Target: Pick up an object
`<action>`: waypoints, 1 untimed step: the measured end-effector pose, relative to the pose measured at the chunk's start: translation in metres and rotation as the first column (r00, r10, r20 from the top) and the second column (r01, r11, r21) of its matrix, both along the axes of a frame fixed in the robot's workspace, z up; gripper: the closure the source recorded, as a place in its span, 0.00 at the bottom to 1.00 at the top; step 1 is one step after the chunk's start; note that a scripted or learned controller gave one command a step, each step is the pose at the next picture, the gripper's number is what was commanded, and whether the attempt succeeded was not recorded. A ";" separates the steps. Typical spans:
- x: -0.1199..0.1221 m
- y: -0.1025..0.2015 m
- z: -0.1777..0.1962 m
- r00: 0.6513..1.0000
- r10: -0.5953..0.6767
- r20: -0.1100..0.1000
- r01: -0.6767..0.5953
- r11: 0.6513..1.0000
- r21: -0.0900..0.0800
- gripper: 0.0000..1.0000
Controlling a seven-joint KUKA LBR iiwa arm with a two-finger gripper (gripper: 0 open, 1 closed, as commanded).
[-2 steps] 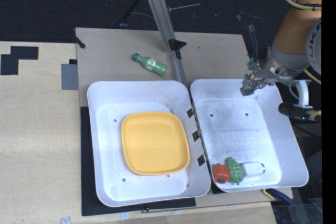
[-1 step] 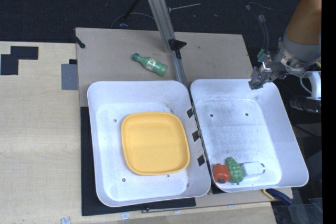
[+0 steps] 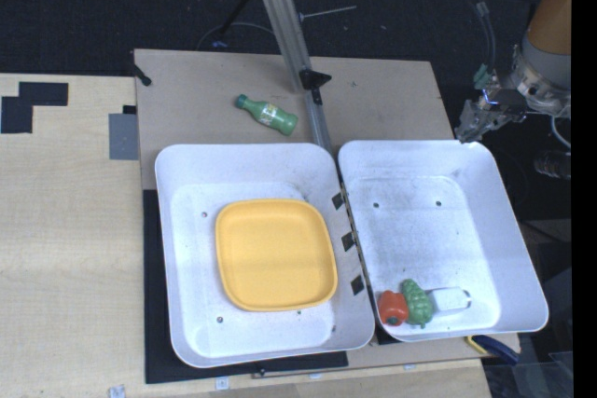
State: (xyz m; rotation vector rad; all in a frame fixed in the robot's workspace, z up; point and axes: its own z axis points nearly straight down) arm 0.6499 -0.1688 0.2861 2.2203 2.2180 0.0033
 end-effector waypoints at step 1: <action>-0.023 0.054 -0.006 1.000 0.004 -0.004 -0.004 1.000 0.002 1.00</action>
